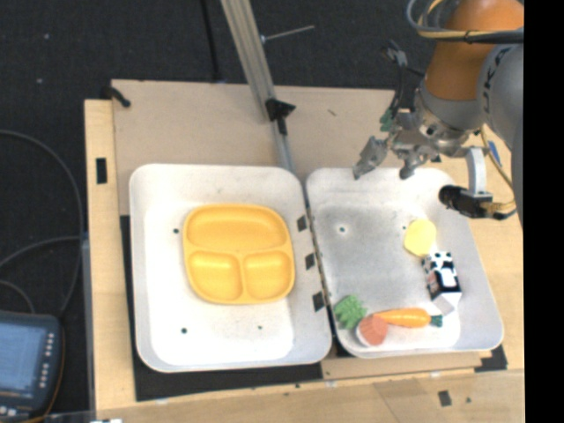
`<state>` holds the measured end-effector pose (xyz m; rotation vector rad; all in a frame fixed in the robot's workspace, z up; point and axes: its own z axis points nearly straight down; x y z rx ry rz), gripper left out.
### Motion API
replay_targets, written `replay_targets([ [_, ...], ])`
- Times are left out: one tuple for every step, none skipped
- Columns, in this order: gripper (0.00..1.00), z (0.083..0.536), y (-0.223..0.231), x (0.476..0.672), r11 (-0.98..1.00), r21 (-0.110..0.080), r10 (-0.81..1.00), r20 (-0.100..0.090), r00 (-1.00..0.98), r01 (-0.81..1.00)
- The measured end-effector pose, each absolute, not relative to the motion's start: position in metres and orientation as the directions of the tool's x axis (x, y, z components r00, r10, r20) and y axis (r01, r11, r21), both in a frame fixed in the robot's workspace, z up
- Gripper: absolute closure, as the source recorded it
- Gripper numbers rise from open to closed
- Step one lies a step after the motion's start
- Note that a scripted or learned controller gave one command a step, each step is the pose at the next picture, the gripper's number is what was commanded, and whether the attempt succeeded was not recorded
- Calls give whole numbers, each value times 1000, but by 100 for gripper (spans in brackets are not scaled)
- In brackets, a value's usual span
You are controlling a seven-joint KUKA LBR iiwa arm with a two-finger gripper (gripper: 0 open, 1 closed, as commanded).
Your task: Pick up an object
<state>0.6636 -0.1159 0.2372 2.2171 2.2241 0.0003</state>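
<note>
My gripper (385, 166) hangs over the far edge of the right bin (370, 245), fingers spread open with nothing between them. Several small things lie in that bin well below it: a yellow disc (420, 236) at the right, a black-and-white carton (441, 278) just under the disc, an orange carrot (404, 318) along the near edge, a red-pink piece (374, 330) beside the carrot's left end, and a green leafy piece (349, 310) at the near left corner.
The left bin (154, 263) holds a yellow three-compartment tray (238, 252). A slanted metal rail (256, 69) rises behind the bins, ending near where the two bins meet at the far side.
</note>
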Motion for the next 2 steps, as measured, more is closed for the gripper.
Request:
replay_targets([
  [0,237,-116,664,4,1,1000,-1,-4,1000],
  [0,189,-126,667,-1,-4,1000,-3,1,1000],
])
